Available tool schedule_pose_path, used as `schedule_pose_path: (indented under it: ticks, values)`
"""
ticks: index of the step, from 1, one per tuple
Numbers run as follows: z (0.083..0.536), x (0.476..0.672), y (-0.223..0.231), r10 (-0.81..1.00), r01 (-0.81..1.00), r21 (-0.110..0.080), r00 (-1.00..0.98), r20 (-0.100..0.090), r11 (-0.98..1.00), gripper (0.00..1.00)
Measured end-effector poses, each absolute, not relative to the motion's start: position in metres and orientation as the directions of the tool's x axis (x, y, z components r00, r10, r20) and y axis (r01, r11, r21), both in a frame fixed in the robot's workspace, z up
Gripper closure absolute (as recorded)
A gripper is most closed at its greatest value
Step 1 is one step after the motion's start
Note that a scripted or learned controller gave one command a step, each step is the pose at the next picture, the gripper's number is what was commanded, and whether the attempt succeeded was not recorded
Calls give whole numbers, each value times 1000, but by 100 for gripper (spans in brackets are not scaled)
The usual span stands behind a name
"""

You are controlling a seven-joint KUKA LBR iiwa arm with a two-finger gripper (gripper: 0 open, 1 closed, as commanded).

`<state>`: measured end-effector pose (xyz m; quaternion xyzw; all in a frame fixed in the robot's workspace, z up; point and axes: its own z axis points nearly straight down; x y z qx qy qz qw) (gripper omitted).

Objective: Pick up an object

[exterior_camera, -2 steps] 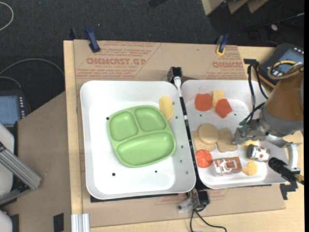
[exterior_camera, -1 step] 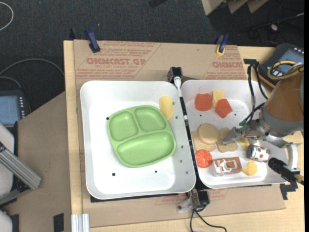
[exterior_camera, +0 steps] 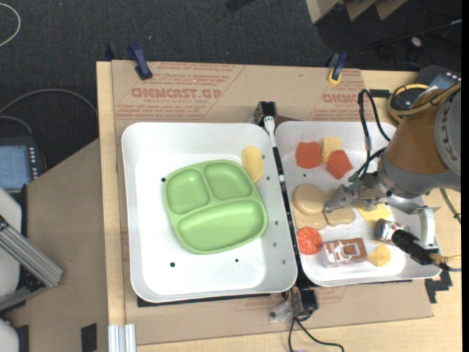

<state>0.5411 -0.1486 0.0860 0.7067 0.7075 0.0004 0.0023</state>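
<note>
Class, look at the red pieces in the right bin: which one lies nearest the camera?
The round red piece beside the brown packet; the other two red pieces lie at the bin's far end.

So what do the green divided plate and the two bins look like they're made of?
Green divided plate: probably moulded plastic, matte, uniform colour with soft rounded compartment edges. Left bin and right bin: likely thin formed plastic, smooth white with rounded corners and a slight sheen.

I've got the arm [exterior_camera: 421, 149] reaching in over the right bin [exterior_camera: 315, 273], gripper [exterior_camera: 344, 196] low above a tan biscuit [exterior_camera: 339, 215] beside a round tan piece [exterior_camera: 308, 199]. Red blocks [exterior_camera: 308, 155] sit further back, a tomato slice [exterior_camera: 308, 240] near the front. Left bin [exterior_camera: 146, 270] holds a green divided plate [exterior_camera: 214, 205] and a yellow piece [exterior_camera: 253, 162].
</note>
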Motion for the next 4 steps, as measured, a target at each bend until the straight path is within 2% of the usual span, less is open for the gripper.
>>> schedule_pose_path:
  ticks: [1, 2, 3, 4]
  values:
    - [88, 583, -94, 1000, 1000, 12, -4, -5, 4, 0]
    - [88, 570, -95, 1000, 1000, 5, 0, -1, 0, 0]
    - [88, 565, -96, 1000, 1000, 7, 0, 0, 0, 0]
    - [98, 565, -97, 1000, 1000, 8, 0, -1, 0, 100]
